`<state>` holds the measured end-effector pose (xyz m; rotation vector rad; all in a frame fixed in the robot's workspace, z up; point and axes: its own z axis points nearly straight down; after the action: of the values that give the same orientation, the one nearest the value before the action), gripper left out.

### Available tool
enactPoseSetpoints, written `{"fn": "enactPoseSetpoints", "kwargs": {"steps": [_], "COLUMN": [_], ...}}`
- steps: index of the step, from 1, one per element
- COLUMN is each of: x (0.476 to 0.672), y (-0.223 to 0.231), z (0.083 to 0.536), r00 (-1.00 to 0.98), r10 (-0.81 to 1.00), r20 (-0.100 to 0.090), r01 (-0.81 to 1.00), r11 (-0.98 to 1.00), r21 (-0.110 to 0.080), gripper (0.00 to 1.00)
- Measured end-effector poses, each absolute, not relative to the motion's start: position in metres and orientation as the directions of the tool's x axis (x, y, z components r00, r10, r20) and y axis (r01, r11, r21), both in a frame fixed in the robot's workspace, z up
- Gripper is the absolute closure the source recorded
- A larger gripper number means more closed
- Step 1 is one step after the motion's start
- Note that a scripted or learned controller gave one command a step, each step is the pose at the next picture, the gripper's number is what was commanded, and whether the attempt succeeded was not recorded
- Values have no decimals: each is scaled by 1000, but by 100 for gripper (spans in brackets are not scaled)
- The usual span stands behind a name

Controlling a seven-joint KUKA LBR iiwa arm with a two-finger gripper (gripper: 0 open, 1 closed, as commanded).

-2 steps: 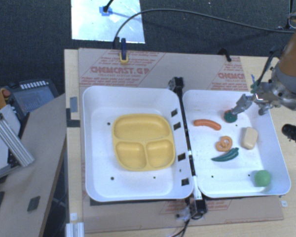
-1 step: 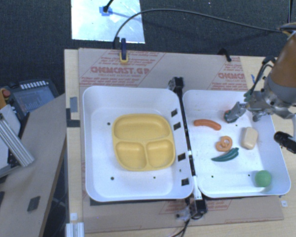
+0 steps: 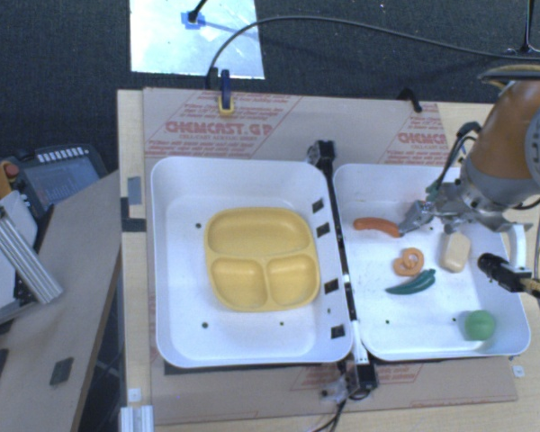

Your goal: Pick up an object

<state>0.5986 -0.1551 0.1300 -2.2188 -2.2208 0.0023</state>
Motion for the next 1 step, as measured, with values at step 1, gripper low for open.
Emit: {"fn": "enactPoseSetpoints", "kwargs": {"steps": [1], "x": [600], "y": [-156], "z": [145], "r00": [0], "r10": [1000], "r20": [-1], "r01": [1000], "r11": [0], "r21": [5], "gripper": [100]}}
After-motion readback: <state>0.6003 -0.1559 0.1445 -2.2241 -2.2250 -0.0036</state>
